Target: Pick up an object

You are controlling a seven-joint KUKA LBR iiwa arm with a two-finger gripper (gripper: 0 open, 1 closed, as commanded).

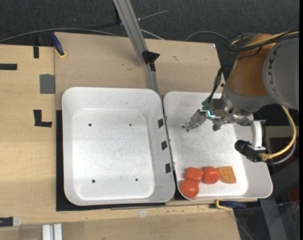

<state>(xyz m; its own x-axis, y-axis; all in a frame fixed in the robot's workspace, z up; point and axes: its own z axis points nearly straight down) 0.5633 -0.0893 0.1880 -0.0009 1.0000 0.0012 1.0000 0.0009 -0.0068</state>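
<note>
Red-orange rounded plastic lumps (197, 179), three clustered, touching, near front edge of shallow white right bin (251, 189); tan waffle-textured piece (227, 174) just beside. You should centre over one lump before descending. Farther back, two-finger gripper (204, 121) hovers spread, pinching nothing.

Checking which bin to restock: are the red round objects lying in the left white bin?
No, the red round objects lie in the right white bin, at its near edge beside an orange flat piece.
</note>
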